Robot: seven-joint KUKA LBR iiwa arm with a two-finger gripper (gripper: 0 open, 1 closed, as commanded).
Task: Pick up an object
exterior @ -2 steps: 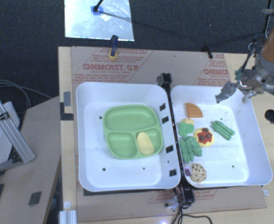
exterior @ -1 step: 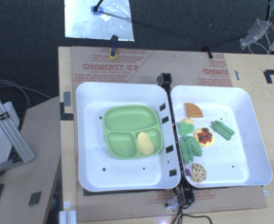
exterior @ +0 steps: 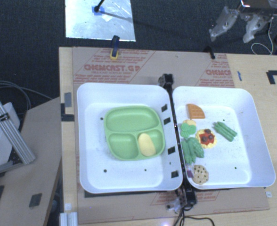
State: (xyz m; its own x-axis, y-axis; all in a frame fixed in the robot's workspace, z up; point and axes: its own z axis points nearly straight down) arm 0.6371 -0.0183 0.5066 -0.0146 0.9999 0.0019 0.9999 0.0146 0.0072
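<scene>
Resting in the left bin (exterior: 89,140), a green divided plate (exterior: 129,126) carries a yellow piece (exterior: 147,144); right of it lie toy foods, including a cookie (exterior: 200,174). Beyond, the gripper (exterior: 238,28) hangs with fingers spread, holding nothing.

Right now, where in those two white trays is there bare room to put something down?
The right bin is bare along its right side, beyond the green beans, and its near right corner. The left bin has a bare strip around the green plate. It is crowded along the right bin's left edge: toast, pizza, cookie.
</scene>
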